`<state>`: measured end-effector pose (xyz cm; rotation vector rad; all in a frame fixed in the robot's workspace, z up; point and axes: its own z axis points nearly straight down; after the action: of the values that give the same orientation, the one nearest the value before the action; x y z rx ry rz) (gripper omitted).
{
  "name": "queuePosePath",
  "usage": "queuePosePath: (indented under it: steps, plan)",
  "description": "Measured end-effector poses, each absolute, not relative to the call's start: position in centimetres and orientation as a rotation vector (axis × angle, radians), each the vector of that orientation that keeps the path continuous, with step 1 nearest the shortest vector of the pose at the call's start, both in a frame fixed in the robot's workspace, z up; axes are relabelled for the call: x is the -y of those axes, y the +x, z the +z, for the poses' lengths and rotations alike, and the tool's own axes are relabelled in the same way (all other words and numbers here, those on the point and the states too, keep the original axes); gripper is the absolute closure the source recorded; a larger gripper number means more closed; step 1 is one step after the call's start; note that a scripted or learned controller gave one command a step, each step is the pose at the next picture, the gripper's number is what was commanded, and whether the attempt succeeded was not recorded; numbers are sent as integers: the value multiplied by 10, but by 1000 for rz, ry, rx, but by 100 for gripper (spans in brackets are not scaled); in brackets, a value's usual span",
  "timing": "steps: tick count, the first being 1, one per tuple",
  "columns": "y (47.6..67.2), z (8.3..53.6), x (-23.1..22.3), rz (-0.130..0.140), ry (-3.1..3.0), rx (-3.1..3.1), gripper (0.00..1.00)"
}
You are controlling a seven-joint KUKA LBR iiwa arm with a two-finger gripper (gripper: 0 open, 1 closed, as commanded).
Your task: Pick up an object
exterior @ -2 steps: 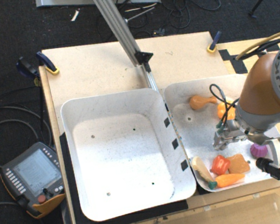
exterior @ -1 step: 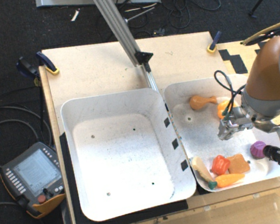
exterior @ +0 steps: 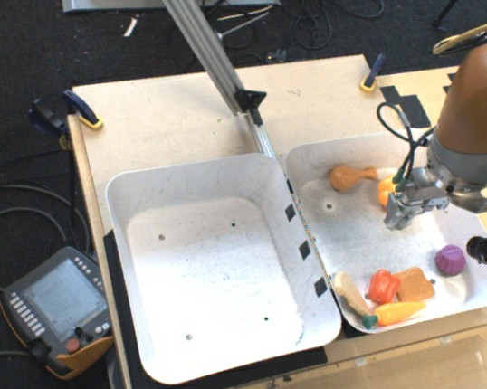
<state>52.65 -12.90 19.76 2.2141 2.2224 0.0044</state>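
Note:
My gripper (exterior: 399, 216) hangs low over the upper right part of the right bin (exterior: 339, 220), coming in from the right. Just above and left of it lies a small orange and yellow object (exterior: 387, 191), partly hidden by the wrist. A brown-orange gourd-shaped object (exterior: 349, 178) lies further left near the bin's back wall. Along the front edge lie a red pepper (exterior: 383, 285), a tan block (exterior: 415, 285), an orange carrot (exterior: 399, 311), a pale stick-shaped object (exterior: 350, 294) and a purple ball (exterior: 450, 260). Nothing shows between the fingers.
The left bin (exterior: 126, 207) sits beside the right one, their walls meeting in a ridge (exterior: 299, 226). A slanted metal rail (exterior: 206, 44) reaches down to the bins' back edge. A teach pendant (exterior: 56, 310) lies off the bench at left.

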Motion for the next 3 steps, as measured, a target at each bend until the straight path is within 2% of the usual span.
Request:
queuePosePath:
  steps: [1,3]
  plan:
    - [522,243,126,4,2214,-2222,100]
    - [547,244,27,1,2213,-2230,100]
